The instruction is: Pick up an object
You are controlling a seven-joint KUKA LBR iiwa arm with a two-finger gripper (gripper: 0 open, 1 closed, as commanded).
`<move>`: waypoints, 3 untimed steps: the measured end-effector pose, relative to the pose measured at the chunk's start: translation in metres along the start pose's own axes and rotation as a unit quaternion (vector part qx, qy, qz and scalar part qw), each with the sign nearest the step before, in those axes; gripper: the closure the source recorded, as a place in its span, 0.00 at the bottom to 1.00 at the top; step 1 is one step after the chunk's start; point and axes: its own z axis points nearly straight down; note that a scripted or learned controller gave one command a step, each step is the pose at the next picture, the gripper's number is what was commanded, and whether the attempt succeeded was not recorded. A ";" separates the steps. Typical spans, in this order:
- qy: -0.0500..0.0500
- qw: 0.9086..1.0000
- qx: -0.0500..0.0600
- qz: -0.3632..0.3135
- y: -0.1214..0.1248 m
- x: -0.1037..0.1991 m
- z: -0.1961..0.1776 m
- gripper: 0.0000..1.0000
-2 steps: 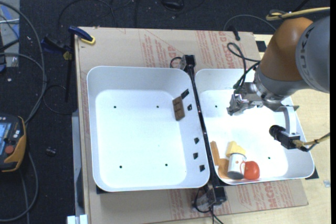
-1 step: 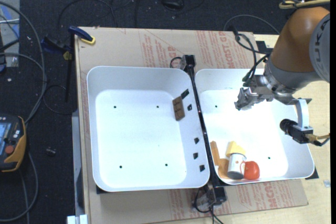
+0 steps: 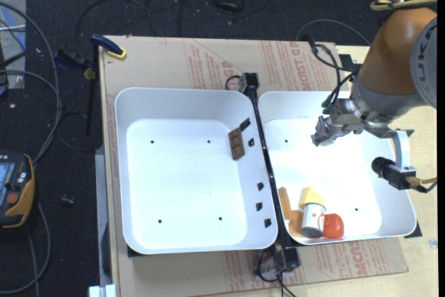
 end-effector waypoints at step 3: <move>0.001 1.000 0.000 -0.003 -0.028 0.153 -0.035 1.00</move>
